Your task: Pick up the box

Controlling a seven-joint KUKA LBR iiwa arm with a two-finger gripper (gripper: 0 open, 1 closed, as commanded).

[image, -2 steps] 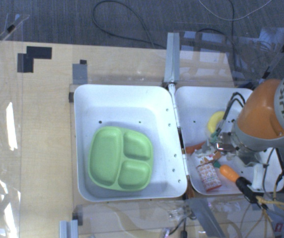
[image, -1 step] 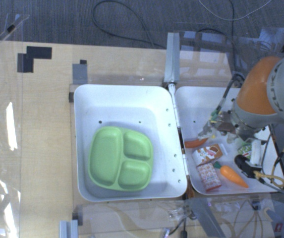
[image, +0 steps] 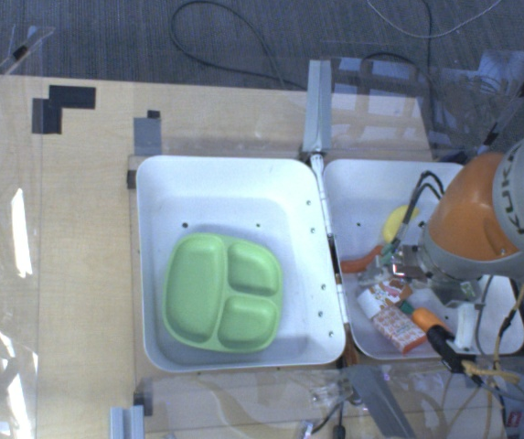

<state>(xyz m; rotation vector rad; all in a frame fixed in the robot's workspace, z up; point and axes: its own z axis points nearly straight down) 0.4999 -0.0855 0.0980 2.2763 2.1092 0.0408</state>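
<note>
While low, gripper (image: 392, 268) above box (image: 397, 326)

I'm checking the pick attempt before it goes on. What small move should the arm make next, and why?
Probably a short shift toward the near rim and down. The end effector sits over the right bin, beside the orange-and-white box, which lies on the bin floor among other small items, apparently not yet gripped.

From my remote seat this reads as a robotics lab: a pale wood counter (image: 69, 245) with black marker tape (image: 60, 106), clear shield panels (image: 5, 199) well left of the pincer (image: 391, 265), metal brackets (image: 316, 108), and loose cables (image: 234, 30) on grey carpet (image: 152, 16) beyond it
</note>
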